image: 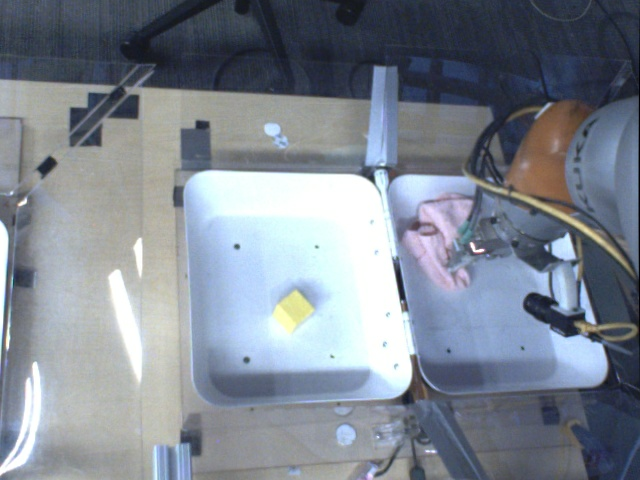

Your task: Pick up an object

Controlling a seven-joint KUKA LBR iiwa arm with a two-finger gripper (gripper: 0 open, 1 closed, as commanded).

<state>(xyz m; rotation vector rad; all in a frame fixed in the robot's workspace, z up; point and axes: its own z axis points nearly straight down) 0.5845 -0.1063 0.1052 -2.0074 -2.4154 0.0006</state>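
A crumpled pink cloth (437,240) lies in the right bin (500,363), near its far left corner. My gripper (466,251) is down at the cloth's right edge, touching or just over it, with the grey arm and its orange band coming in from the right. A small yellow block (294,311) sits alone near the middle of the left bin (230,368), far from the gripper.
A metal divider post (381,118) stands behind the seam between the two bins. Yellow and black cables (520,203) loop around the wrist over the right bin. A black fitting (545,309) hangs off the arm above the right bin's floor.
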